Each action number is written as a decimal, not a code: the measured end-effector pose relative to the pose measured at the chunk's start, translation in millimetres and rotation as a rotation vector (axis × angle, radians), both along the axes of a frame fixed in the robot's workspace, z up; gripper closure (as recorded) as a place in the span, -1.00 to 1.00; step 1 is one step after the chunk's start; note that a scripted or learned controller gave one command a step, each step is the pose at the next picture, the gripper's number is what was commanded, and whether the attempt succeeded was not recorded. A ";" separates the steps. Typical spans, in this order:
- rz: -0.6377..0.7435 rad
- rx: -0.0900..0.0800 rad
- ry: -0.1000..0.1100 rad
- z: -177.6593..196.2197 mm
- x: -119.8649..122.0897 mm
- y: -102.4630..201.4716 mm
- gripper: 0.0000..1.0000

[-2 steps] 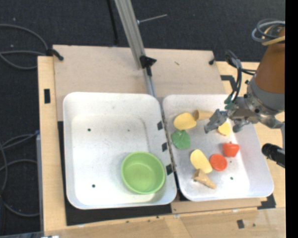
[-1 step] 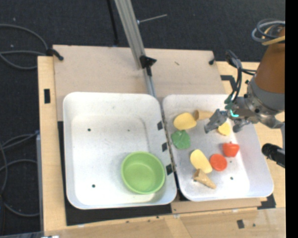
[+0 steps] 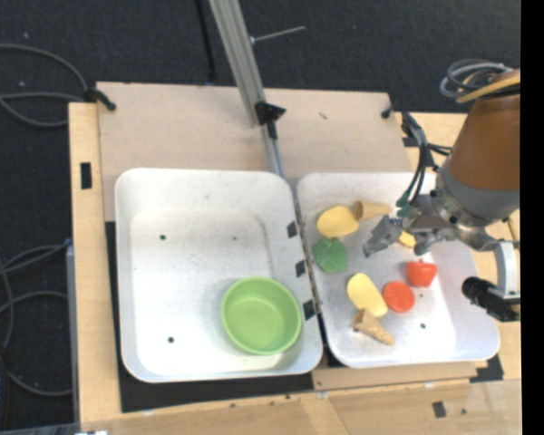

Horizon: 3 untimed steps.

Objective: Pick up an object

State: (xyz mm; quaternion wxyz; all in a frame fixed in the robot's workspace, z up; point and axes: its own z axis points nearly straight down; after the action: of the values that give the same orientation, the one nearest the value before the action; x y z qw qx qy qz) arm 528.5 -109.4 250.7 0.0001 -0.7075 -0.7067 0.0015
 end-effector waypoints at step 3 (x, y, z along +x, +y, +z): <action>-0.005 0.003 -0.007 -92.7 -7.0 7.0 1.00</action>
State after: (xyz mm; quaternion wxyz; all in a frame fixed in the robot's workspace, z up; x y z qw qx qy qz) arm 521.5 -102.5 158.0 -0.0012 -0.7092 -0.7050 -0.0019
